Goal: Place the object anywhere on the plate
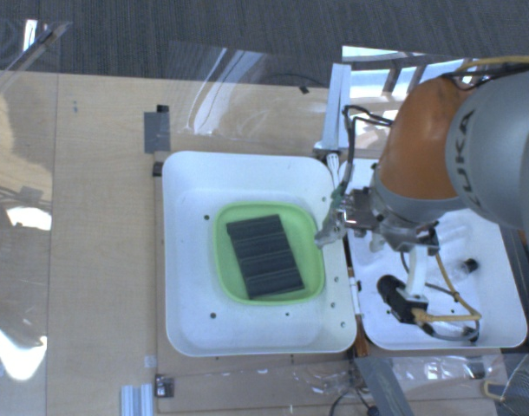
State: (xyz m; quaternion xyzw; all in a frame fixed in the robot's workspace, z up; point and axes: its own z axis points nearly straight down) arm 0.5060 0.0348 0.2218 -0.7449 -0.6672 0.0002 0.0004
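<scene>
Surface (91, 232): pale wood-tone, carries two shallow white bins side by side.

Arm (473, 137): grey, orange band above the wrist, reaches in from the right. Its bulk hangs over the seam between the bins, covering much of the right bin (499, 328).

Left bin (247, 167): holds a green plate (225, 258), roughly centred, clear of the bin walls.

Object (264, 256): dark, ribbed, rectangular slab. It lies flat on the plate, tilted a little off square, wholly within the green rim. Judged from the task, it sits where it belongs; placement looks done.

End effector (331, 224): low at the left bin's right wall, just beside the plate's right rim and apart from the object. How far open it is I cannot tell; the tip is small and blurred under the wrist. No item seen in it. Its position beside the plate rather than over it suggests the arm is clear of the drop spot, so the slab rests undisturbed.
</scene>
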